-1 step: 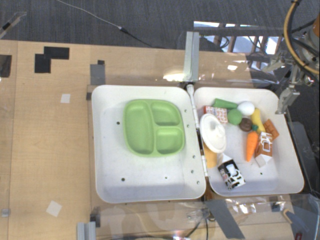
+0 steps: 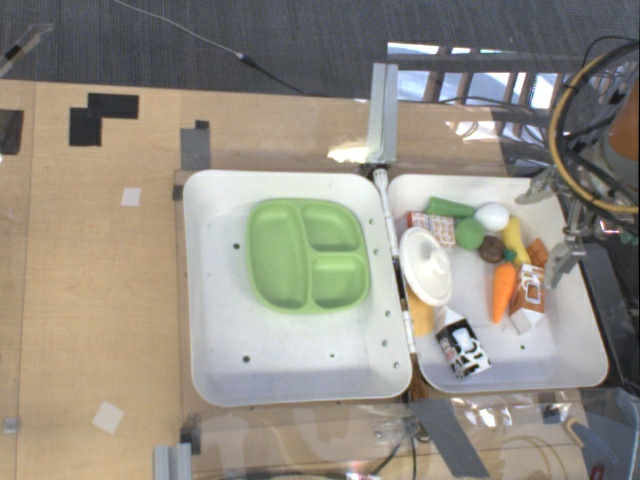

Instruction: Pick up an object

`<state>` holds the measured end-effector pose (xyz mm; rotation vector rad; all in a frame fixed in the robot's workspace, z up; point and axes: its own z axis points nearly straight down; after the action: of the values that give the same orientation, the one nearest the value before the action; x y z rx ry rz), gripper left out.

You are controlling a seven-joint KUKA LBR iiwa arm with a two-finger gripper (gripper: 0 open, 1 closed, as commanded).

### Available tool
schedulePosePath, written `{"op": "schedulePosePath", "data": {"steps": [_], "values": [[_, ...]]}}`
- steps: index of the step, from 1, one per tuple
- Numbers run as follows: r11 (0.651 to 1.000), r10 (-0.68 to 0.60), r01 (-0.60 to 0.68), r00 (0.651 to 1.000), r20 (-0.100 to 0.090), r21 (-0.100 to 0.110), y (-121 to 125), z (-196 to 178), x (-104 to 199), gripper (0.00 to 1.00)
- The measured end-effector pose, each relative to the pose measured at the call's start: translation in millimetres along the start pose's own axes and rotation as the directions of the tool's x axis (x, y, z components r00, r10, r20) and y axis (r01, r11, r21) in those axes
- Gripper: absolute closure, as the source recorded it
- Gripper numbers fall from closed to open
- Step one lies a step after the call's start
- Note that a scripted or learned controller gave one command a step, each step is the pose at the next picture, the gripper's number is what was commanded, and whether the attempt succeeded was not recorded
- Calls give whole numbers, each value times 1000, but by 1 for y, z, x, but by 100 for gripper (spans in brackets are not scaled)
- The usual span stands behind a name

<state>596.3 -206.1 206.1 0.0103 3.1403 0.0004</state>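
A: What sits on the bench?
B: Two white bins. The left bin [image 2: 215,368] holds a green divided plate [image 2: 306,255], lying flat near its middle. The right bin [image 2: 560,363] holds the clutter.
A: Which pieces?
B: A white bowl [image 2: 428,266] by the left wall, an orange carrot [image 2: 503,290], a black-and-white carton [image 2: 463,349] near the front, a white egg [image 2: 491,215] and a brown ball [image 2: 491,250].
A: And the gripper [image 2: 563,258]?
B: It hangs at the right bin's right edge, holding nothing I can see; whether it's released or clenched, I cannot tell.
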Motion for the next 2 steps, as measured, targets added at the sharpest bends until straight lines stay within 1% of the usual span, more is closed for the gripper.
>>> {"op": "schedulePosePath", "data": {"steps": [1, 2], "values": [[1000, 6, -6, 1000, 17, 5, 0, 89, -5, 0], [986, -166, 166, 986, 7, 2, 57, 120, 55, 0]]}}
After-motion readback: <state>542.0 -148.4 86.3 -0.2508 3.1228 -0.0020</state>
